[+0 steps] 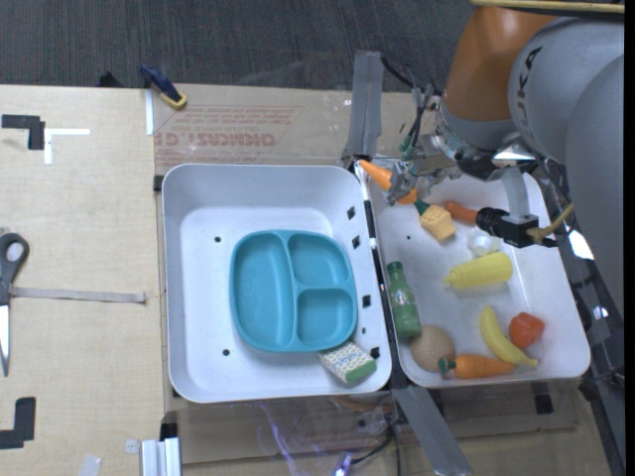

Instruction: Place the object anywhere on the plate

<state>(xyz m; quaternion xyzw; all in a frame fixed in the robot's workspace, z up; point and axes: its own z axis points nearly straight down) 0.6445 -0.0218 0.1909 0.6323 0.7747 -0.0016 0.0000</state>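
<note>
Two white bins sit before me. My left bin (189,266) holds the teal plate (294,291), a sponge (348,363) just off its lower right corner. My gripper (405,178) hangs at the right bin's (556,360) top-left corner beside a carrot (376,175); finger state I cannot tell.

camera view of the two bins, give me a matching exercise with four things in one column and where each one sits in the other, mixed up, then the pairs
Things:
1. blue divided plate
2. sponge
3. green bottle
4. banana

Places:
A. right bin, by its left wall
B. middle of the left bin
C. right bin, near its front right corner, beside a tomato
D. left bin's front right corner, just off the plate

Pairs: 1-B, 2-D, 3-A, 4-C
</note>
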